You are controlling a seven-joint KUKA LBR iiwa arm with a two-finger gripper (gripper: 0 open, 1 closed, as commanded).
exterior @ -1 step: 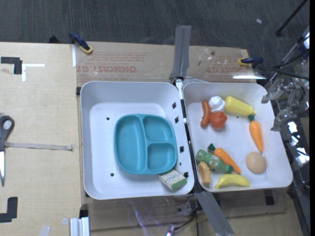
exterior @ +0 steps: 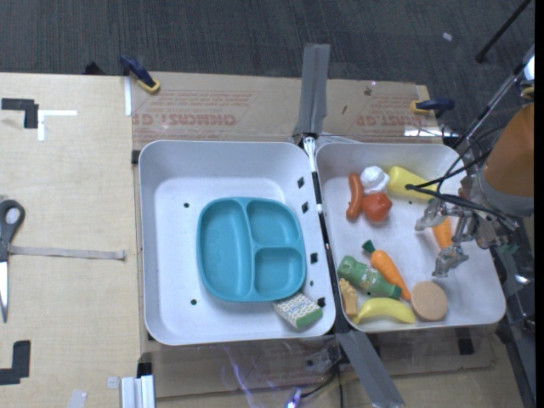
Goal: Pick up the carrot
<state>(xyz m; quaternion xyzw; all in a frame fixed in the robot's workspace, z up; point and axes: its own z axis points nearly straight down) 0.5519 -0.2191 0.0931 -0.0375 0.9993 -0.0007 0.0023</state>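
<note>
A pale wooden bench under dark carpet holds two white bins side by side; the left bin [exterior: 161, 228] carries a teal divided plate [exterior: 252, 249] and a small sponge-like block [exterior: 298, 311].

The carrot [exterior: 389, 270] lies in the right bin [exterior: 489, 308], toward its near side, orange body slanting away from its green top, just beside a green bottle-shaped toy [exterior: 365, 277] on its left, with a yellow banana [exterior: 384, 311] and a tan disc [exterior: 429, 301] at its near end. It looks like a toy: light, stiff, smooth plastic, so probably slippery. I judge the thick middle of the body the best hold, fingers closing across its width, though the green toy crowds one side.

My gripper [exterior: 449, 245] hangs to the carrot's right, near the bin's right wall. I cannot tell whether my fingers are apart or together; cables and metal parts blur there. A small orange piece [exterior: 442, 230] sits against the gripper; what it is, I cannot make out.
</note>
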